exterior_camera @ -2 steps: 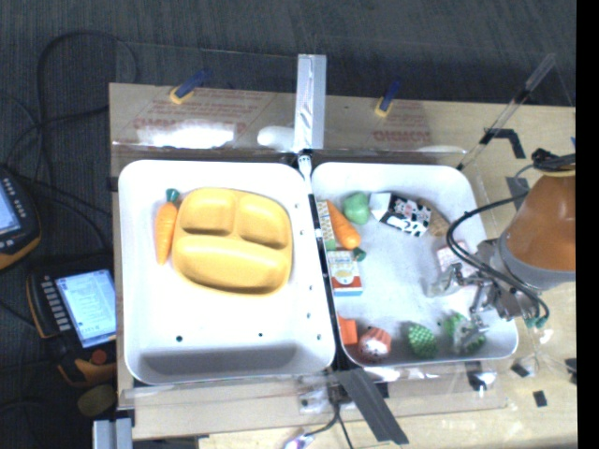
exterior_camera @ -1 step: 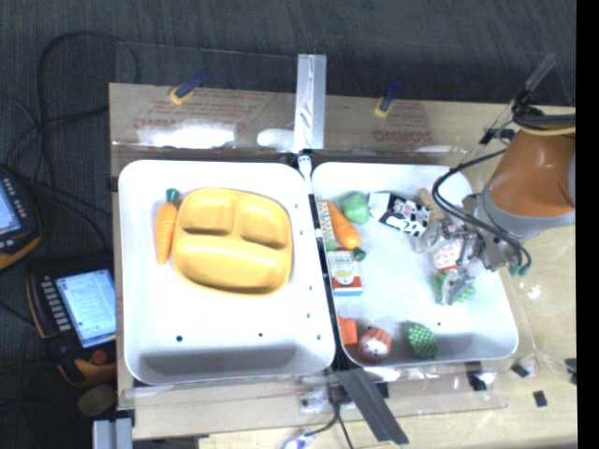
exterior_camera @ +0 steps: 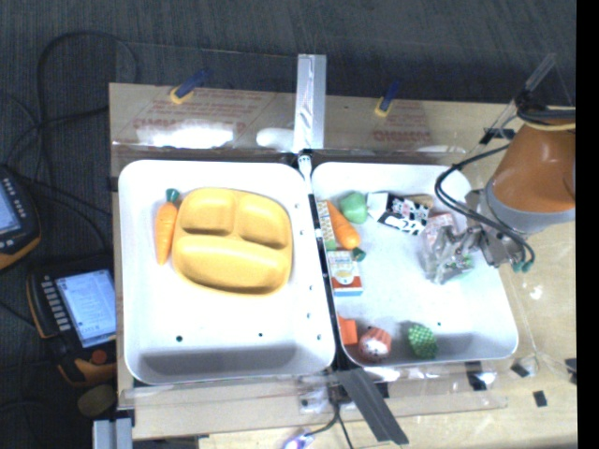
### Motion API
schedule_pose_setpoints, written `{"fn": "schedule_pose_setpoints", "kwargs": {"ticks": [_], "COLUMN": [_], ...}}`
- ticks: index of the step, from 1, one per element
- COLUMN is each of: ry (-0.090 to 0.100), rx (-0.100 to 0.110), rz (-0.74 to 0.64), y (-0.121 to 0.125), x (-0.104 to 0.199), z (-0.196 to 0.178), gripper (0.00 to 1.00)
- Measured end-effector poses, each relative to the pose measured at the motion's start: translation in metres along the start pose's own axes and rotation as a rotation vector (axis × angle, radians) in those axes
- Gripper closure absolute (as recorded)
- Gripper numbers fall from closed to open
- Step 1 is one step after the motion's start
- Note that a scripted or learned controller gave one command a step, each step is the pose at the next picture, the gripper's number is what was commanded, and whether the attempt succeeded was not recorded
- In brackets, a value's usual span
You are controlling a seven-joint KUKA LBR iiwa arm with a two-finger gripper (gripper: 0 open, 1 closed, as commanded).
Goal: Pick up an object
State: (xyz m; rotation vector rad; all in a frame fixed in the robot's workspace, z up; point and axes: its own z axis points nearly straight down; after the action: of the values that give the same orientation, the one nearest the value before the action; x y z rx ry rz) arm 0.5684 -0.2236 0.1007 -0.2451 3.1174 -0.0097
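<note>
A tray (exterior_camera: pixel 234 241) lies in the left bin (exterior_camera: pixel 140 344), a carrot (exterior_camera: pixel 166 229) beside it.

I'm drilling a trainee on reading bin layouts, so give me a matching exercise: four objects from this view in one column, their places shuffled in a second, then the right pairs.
Things:
1. yellow tray
2. carrot
3. green ball
4. tool

Places:
A. front edge of the right bin
B. middle of the left bin
C. over the right bin's right half
D. left bin, along the tray's left side

Pairs: 1-B, 2-D, 3-A, 4-C
</note>
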Motion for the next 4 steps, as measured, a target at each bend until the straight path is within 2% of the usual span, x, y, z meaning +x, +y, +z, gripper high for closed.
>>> {"fn": "schedule_pose_setpoints", "kwargs": {"ticks": [1, 2, 3, 4], "ry": [0.0, 0.008, 0.007, 0.003], "rx": [0.0, -0.003, -0.001, -0.002], "rz": [0.0, 0.275, 0.337, 0.279], "y": [0.0, 0.005, 0.013, 0.004], "x": [0.0, -0.016, -0.026, 0.023], "z": [0.0, 0.012, 0.012, 0.01], "gripper": [0.0, 0.0, 0.0, 0.0]}}
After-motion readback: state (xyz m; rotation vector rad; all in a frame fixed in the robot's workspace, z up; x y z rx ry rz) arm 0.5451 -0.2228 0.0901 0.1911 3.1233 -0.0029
